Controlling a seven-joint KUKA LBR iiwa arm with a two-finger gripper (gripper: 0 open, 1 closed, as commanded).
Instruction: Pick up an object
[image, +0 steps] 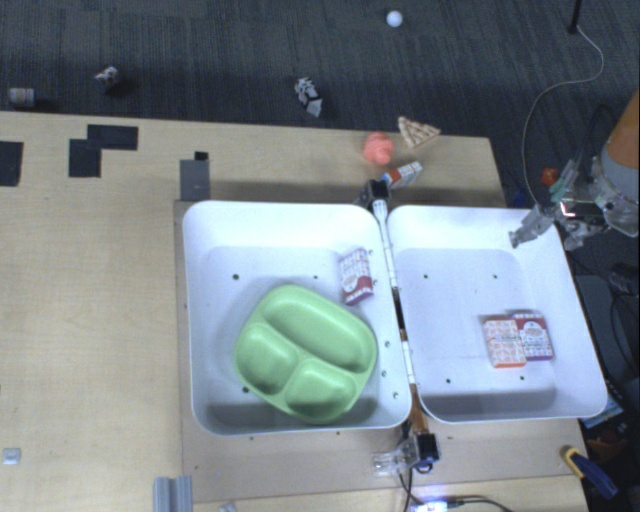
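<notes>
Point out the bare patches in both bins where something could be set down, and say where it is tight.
Right bin: bare floor left of the red-and-white card, toward the centre divider, and across the far half above it. Left bin: a free strip along the far wall, left of the small packet. The green divided plate crowds the near half, with the packet close beside it.

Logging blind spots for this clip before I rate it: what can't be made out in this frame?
- Gripper, camera view: small and blurred at the right bin's far corner; whether it is open or shut cannot be told.
- Arm: cut off by the right edge.
- Flat card and small packet: print too small to read.
- Left bin floor beneath the green divided plate: hidden by it.
</notes>
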